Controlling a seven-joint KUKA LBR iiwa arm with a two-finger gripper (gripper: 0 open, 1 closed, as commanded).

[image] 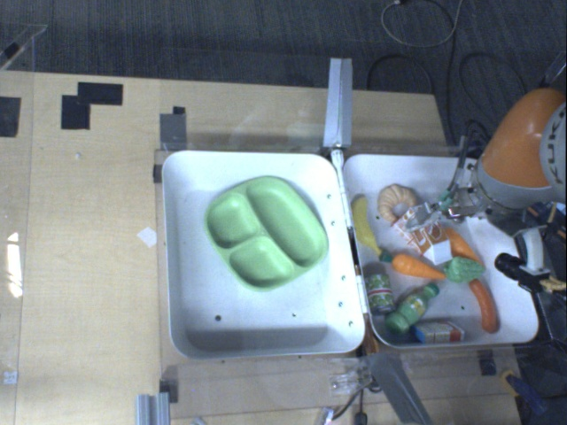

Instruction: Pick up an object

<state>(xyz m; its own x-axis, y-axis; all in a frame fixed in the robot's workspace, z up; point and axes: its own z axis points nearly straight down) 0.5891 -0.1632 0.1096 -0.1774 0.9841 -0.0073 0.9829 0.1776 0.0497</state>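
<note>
In the left bin (177,264) a green tray (266,231) lies alone. The right bin (523,326) is crowded: banana (363,224), can (379,292), bottle (413,307), carrot (416,266), sausage (485,306). The gripper (443,209) is seen low over a packet (423,235), hemmed by neighbours; jaw state cannot be told.

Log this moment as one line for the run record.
arm: over right bin | pincer: low among toys by carrot, grip unclear | left bin: green divided plate | pick: not confirmed

bench (89,264): pale wood | on it: left white bin (190,326), right white bin (514,326), side by side
</note>
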